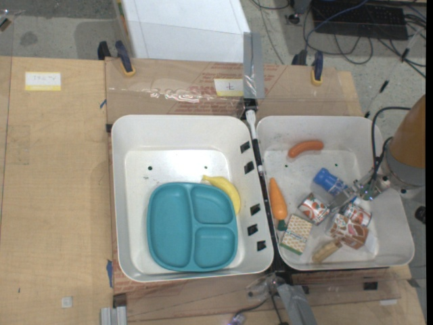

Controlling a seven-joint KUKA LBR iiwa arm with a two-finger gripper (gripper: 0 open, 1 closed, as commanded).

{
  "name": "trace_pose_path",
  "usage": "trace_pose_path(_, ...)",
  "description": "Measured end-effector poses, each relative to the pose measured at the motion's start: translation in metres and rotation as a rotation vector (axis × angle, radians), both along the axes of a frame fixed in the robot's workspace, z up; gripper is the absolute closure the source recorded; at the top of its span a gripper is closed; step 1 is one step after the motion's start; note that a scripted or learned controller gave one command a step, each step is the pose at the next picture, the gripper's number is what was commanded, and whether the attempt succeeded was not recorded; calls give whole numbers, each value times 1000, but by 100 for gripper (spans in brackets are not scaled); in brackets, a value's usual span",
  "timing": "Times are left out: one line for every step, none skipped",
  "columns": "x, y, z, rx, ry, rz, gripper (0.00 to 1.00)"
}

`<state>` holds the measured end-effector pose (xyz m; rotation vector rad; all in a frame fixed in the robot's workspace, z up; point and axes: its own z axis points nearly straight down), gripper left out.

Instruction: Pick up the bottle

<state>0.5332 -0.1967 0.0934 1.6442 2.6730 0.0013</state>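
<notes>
Two white bins sat side by side: the left bin (128, 202) held a teal divided tray (193, 227) with a yellow banana (226, 188) touching its far right corner, while the right bin (392, 249) held a sausage (306, 147), a carrot (277, 199), a blue bottle (328, 180), two red-and-white packets (313, 208) (350, 227), a patterned box (295, 233) and a tan piece (326, 251). The bottle lay on its side near the middle of the right bin, blue with a darker cap end, just left of the gripper (353, 196). The gripper hung low between bottle and packets with nothing visibly between its tips; how far it was spread could not be told.
</notes>
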Motion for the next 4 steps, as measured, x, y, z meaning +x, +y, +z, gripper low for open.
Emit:
trace_pose_path(79, 46, -1, 1, 1, -33, 0)
trace_pose_path(80, 44, 10, 0, -5, -36, 100)
trace_pose_path(80, 44, 10, 0, -5, -37, 0)
trace_pose_path(1, 46, -1, 1, 1, -51, 0)
